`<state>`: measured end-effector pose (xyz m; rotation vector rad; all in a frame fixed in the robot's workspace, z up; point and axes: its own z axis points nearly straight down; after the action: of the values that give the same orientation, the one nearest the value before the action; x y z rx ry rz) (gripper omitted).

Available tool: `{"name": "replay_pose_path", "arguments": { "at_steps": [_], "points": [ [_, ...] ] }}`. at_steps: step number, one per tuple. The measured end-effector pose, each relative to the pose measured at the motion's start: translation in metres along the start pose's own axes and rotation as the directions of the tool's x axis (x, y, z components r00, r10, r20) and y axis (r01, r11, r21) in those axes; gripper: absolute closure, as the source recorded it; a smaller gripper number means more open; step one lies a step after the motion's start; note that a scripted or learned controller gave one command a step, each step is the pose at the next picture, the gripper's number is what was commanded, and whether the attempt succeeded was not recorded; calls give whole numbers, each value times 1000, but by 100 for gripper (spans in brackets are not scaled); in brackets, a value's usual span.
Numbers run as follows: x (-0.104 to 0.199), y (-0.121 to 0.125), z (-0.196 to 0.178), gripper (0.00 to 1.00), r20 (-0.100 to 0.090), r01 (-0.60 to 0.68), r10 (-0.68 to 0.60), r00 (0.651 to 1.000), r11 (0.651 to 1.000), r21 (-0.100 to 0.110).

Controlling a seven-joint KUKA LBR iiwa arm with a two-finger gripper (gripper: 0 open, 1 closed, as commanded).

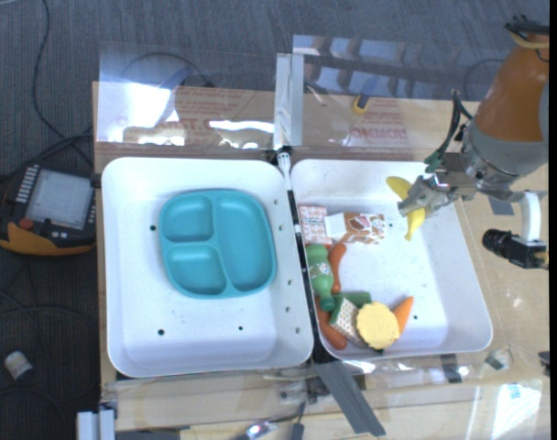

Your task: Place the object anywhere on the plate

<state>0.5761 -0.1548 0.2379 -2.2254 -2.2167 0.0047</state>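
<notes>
Over the right bin (462, 291), near its upper right corner, the tool (431, 193) hangs at the end of the grey arm (507, 145), which enters from the right with its orange band uppermost. A banana (408, 202) sits at the fingertips: one yellow end shows to the left of the tool and a narrower end slants down below it. The tool appears to be pinching the banana, since the fruit lies across the fingers rather than flat on the bin floor, though the contact itself is too small to confirm with certainty. Judged from this, the banana is the task's thing, and it is well apart from its goal.

The plate (214, 243), a blue one with three compartments, lies bare in the middle of the left bin (132, 328). Its central position leaves room on every side, which suits a drop anywhere on it. The move in hand would need to carry the fruit left across the two touching bin walls.

Remaining items are crowded along the left wall and lower edge of the right bin: a small printed packet (312, 225), a second packet with brown print (364, 226), green pieces (319, 269), a yellow round piece (377, 324) and an orange carrot (402, 312). They lie heaped, as if tipped there.

Print on both packets is too small to read. Red lettering on the clear sheeting (379, 126) behind the bins is also illegible. A handheld screen unit (49, 204) lies on the floor to the left; no text is legible.
</notes>
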Motion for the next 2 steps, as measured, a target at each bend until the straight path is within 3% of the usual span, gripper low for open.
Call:
{"name": "replay_pose_path", "arguments": {
  "at_steps": [1,2],
  "points": [
    [55,43,46,100,-1,202,-202,979,979,0],
    [52,8,-105,100,4,512,-512,859,859,-3]
  ]
}}
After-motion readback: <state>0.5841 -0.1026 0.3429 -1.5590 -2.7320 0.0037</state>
